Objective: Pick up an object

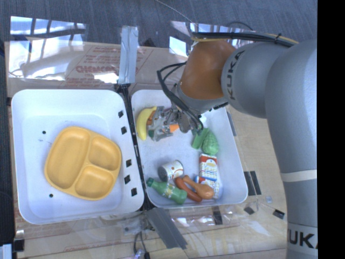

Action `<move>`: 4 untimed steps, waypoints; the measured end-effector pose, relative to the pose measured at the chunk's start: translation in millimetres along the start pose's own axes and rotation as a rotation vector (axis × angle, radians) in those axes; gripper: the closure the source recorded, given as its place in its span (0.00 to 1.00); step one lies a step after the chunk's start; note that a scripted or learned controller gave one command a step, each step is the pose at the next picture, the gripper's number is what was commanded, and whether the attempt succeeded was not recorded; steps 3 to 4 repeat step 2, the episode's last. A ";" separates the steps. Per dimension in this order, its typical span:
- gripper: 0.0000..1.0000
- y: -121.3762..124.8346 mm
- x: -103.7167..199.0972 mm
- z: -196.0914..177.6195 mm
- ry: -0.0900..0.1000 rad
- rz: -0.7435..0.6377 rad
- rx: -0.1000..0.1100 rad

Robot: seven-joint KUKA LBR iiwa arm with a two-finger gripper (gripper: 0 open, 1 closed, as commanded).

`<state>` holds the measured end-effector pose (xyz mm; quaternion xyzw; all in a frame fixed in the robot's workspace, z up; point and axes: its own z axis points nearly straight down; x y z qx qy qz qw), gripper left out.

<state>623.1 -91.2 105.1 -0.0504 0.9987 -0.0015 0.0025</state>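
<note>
**A:** From the camera view, which step is this?

**B:** The reach, I'd judge. The gripper (161,124) is low in the right bin (235,163), at its far-left end, and nothing is visibly held.

**A:** Open or closed?

**B:** I cannot tell; the tip is a blur of metal and orange.

**A:** What is closest?

**B:** The banana (143,122), just beside the tip toward the bin divider, perhaps touching. The green pepper (206,141) lies off on the tip's other side. The can (171,171), green bottle (168,192), hot dog (193,187) and carton (208,174) sit well apart, nearer the camera.

**A:** Next?

**B:** Probably centring on the banana, then closing and lifting.
</note>
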 end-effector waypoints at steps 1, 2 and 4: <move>1.00 1.0 -22.1 -158.0 -0.011 0.057 0.001; 1.00 -75.8 8.7 -108.4 0.006 -0.200 -0.004; 1.00 -75.8 8.7 -108.4 0.006 -0.200 -0.004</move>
